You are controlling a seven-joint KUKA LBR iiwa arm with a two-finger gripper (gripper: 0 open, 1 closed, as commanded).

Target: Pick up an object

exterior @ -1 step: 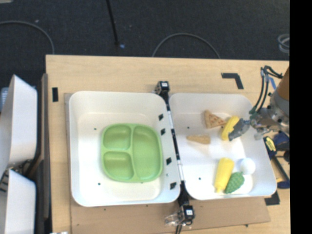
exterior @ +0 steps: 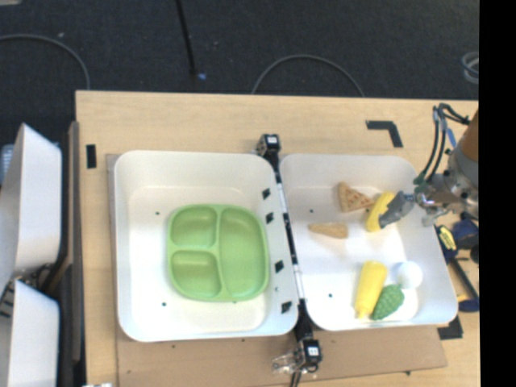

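Lay open left of the corn cob (exterior: 370, 288); hemmed just right by green toy (exterior: 389, 301) and white ball (exterior: 409, 275).

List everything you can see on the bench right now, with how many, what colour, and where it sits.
Bins: two, white, side by side on the bench.
Divided plate: one, light green, in the left bin.
Wedge piece: one, tan, right bin, upper middle.
Flat oval piece: one, tan, right bin centre.
Small yellow piece: one, beside the gripper.
Corn-like piece: one, yellow, right bin, lower part.
Bumpy piece: one, green, beside the corn.
Ball: one, white, lower right.
Gripper: one, grey, over the right bin.
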